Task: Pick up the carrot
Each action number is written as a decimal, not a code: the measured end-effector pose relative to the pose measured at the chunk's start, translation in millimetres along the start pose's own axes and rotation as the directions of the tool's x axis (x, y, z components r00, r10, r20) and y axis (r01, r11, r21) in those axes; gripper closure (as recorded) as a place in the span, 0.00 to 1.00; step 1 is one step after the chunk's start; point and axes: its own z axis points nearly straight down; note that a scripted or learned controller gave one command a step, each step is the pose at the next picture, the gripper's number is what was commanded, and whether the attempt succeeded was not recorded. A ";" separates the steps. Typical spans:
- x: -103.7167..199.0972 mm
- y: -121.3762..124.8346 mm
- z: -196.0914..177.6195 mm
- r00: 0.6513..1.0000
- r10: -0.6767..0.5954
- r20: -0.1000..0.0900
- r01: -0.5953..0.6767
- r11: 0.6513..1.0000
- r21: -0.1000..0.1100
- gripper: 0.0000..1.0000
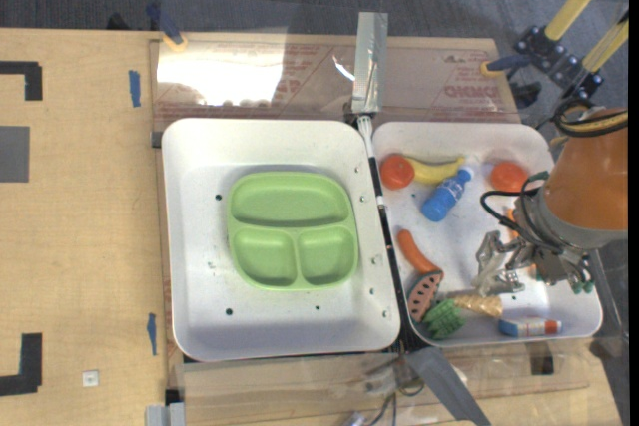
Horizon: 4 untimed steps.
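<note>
A grey arm [589, 190] with an orange band reaches in from the right over the right bin [574, 314], its gripper [496, 266] hanging low near the bin's middle. The metal fingers [488, 259] point down and leftward; at this slant and size it cannot be told whether they stand apart or together, and nothing is plainly seen between them.

The carrot [419, 251], a short orange piece lying at a slant, rests on the bin floor near the bin's left wall. It lies to the left of the gripper, apart from it, with bare white floor between the two.

Below the carrot a watermelon slice [424, 293] and a green leafy piece [443, 317] lie close together near the bin's front left corner. A tan, bread-like piece [477, 304] stretches just below the gripper's fingers, perhaps touching them. A small tube [529, 325] with red and blue ends lies along the front wall.

Toward the back of the bin, an orange ball [397, 172] sits beside a banana [437, 169], with a blue bottle [445, 196] tilted just in front of them. Another orange fruit [508, 177] sits at the back right, near the arm's cables.

The left bin [190, 244] bears a green divided tray [293, 228] at its centre.
</note>
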 end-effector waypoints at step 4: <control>-24.6 -76.8 -80.1 0.839 -0.545 -0.005 0.545 0.839 -0.014 1.00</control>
